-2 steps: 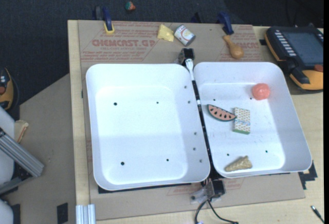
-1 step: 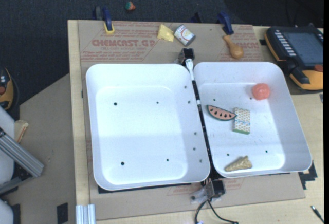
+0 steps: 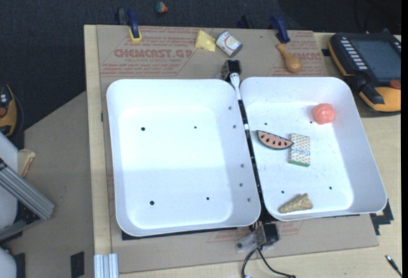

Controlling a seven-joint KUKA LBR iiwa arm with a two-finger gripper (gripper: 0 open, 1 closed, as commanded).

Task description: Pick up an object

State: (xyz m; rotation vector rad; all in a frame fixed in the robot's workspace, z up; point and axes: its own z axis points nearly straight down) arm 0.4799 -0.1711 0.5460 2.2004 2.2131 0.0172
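Right bin (image 3: 357, 143), contents: one watermelon-slice toy (image 3: 275, 140), red with a green rind, lying flat near the bin's left wall; just beside it on the right, one small patterned rectangular block (image 3: 300, 149), pale green and white, appearing to touch the slice's tip; one pink-red ball (image 3: 323, 113), set apart toward the far right corner; one tan, crumbly wedge-shaped piece (image 3: 296, 203) near the front rim, well apart from the others. Left bin (image 3: 121, 162): shallow, white, with a few dark dots on its floor, its right rim abutting the right bin along a dark seam. Tabletop (image 3: 159, 50), a brown board printed with red lettering, behind the bins: one yellow wedge (image 3: 205, 41), one small white carton (image 3: 229, 43) just beside it, one tan pear-shaped toy (image 3: 290, 60) with its narrow end pointing away, and blue clamps (image 3: 133, 23) at the far edge. One small multicoloured object (image 3: 162, 7) lies on the dark floor beyond the board. A black and yellow handheld pendant (image 3: 373, 66) rests at the right. State of the jaws: cannot tell.
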